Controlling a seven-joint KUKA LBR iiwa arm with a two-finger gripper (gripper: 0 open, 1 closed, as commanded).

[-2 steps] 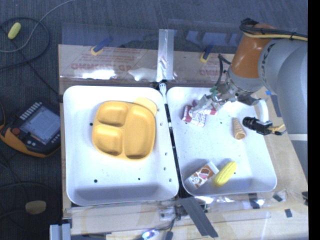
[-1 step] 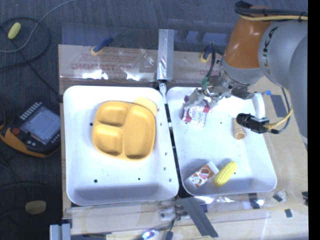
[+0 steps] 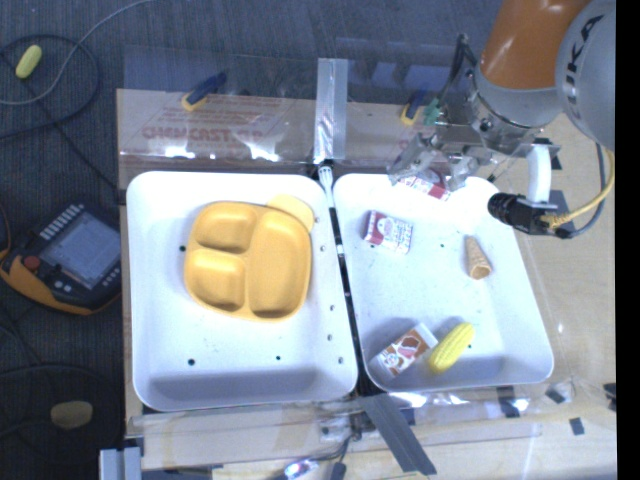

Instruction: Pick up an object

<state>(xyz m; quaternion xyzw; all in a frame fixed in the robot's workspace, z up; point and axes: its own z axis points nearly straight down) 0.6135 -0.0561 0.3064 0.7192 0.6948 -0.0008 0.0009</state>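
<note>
Lifting step, by the look — jaws point(image 3: 437, 173) of the grey arm clamped on a small red-and-white packet point(image 3: 432, 183) at the right white bin's point(image 3: 520, 353) twelve o'clock rim. Next: raise it clear without slipping.

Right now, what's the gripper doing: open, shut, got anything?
Gripper: at the far edge of the right bin, over a small red-and-white packet. Whether it is open, shut or gripping the packet cannot be told.
</note>
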